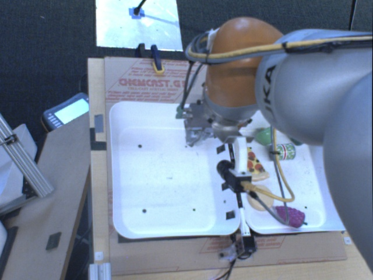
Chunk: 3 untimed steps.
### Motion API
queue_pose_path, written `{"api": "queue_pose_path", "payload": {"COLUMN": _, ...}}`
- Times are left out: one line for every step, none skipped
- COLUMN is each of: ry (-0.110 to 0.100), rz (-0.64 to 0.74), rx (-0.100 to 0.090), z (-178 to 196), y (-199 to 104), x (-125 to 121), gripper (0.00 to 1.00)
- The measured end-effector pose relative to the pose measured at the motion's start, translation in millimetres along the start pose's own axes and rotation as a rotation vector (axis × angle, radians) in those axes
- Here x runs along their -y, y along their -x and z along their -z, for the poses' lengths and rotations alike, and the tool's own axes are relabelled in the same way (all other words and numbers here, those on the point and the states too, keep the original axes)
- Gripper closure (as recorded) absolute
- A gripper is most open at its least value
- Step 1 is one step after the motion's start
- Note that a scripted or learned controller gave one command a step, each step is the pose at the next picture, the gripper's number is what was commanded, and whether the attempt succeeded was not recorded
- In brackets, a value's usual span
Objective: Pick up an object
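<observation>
Above the bench, you see the grey arm [315, 69] reaching in from the right, its orange band [239, 63] sitting over the seam between the two shallow white bins. Below the band, the gripper [201, 130] hangs over the upper right corner of the left bin [157, 179], close to the divider [239, 197]. You cannot tell from this view how the gripper stands, because the wrist housing covers most of it (treat its state as unknown), and nothing is visible in its grasp. Look to the right bin [309, 209] for the candidate objects: a pizza slice toy [254, 163] lies just beside the divider, a green-and-white can [284, 151] lies on its side near it, and a pale green item [263, 136] sits partly hidden under the arm. Toward the near edge you find a tan oval piece [260, 196] and, beside it, a purple object [290, 216]. All of these rest on the bin floor, apart from the gripper. Yellow and dark cables [280, 174] drape from the arm across the right bin. Behind the bins, a sheet marked CHEMCAST [145, 81] lies flat.
</observation>
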State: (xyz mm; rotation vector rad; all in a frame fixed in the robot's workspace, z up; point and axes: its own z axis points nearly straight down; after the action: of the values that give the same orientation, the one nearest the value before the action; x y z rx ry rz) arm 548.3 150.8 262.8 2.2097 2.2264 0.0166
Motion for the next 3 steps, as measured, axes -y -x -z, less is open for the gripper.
{"api": "queue_pose_path", "payload": {"ry": -0.006, "rz": -0.016, "rx": 0.005, "z": 60.4, "y": 97.4, "x": 63.2, "gripper": 1.00}}
{"api": "queue_pose_path", "payload": {"ry": 0.002, "rz": -0.002, "rx": 0.002, "z": 151.9, "y": 77.4, "x": 45.9, "gripper": 1.00}}
{"api": "queue_pose_path", "payload": {"ry": 0.005, "rz": 0.001, "rx": -0.001, "z": 262.1, "y": 30.8, "x": 38.7, "gripper": 1.00}}
